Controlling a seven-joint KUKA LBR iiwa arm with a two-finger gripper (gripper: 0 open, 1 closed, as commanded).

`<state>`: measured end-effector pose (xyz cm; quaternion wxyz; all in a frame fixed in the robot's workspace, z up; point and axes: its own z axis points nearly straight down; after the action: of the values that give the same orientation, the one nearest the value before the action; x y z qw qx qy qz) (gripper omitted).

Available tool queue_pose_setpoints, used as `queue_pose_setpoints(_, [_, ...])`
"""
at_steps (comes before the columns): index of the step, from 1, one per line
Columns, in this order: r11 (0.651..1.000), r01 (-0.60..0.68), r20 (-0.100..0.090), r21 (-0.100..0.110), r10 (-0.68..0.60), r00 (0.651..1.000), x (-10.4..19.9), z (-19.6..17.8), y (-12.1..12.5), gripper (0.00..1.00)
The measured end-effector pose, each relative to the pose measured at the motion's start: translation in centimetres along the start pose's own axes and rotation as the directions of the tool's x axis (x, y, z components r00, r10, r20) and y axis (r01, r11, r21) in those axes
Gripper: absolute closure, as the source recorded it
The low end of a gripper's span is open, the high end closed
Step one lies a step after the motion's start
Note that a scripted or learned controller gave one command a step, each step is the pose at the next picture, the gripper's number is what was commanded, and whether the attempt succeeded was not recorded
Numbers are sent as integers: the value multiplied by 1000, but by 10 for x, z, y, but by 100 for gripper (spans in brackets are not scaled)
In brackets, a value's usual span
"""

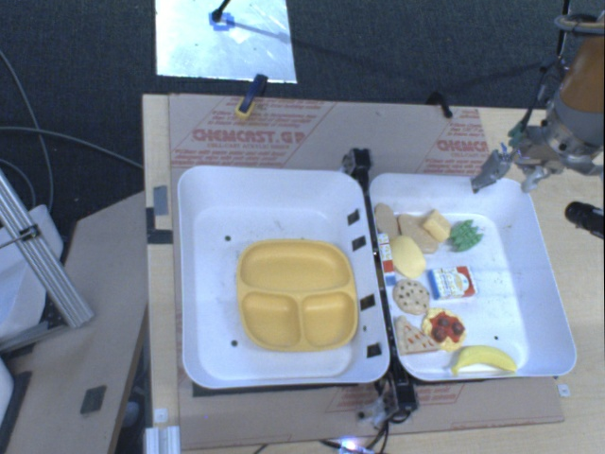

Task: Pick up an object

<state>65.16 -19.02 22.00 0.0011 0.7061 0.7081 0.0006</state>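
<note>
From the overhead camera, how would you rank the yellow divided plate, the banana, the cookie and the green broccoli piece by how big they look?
Largest to smallest:
1. Yellow divided plate, by far.
2. Banana.
3. Cookie and green broccoli piece: they look about alike, so I would not rank them.

Arm [579, 83]: grey casing with an orange band above the wrist, seen at the right of the camera view. Gripper [508, 173]: two slim grey metal fingers beneath a grey metal wrist block. A thin dark cable runs alongside the wrist.
</note>
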Motion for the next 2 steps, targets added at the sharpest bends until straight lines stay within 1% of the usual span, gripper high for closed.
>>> queue_pose_setpoints(1, [1000,-3,-1,7,3,1000,-9,143,-20,0])
queue_pose_setpoints(2, [1000,0,2,-5,0,1000,-9,124,-15,100])
